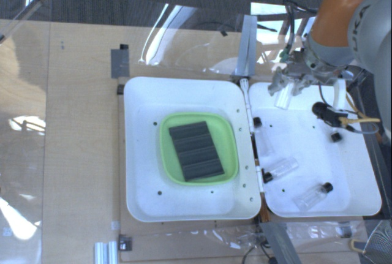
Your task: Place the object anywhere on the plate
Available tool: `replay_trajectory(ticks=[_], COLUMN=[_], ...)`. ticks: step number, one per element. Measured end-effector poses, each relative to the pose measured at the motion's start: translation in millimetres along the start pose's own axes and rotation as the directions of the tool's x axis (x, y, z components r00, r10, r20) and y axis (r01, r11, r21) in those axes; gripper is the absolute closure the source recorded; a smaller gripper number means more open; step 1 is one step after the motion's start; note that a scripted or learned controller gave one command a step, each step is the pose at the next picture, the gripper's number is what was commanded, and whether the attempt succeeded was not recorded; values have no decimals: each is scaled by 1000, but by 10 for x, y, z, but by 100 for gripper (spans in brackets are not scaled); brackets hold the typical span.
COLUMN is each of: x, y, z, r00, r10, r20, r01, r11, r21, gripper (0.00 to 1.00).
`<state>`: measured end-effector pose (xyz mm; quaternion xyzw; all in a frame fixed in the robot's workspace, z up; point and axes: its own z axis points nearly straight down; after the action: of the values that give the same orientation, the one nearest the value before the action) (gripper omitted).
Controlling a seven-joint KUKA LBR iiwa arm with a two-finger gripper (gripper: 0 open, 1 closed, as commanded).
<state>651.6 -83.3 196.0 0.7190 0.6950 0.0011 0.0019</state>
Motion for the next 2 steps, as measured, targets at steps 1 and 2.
replay_trajectory(ticks=[1,2], x=[593,587], y=[-494,-493], z=[134,132], r00=[942,942], r10=[-336,-336], r20=[-3,-2], r01=[336,336], r11=[942,942], r21=[3,2], gripper=[100,0])
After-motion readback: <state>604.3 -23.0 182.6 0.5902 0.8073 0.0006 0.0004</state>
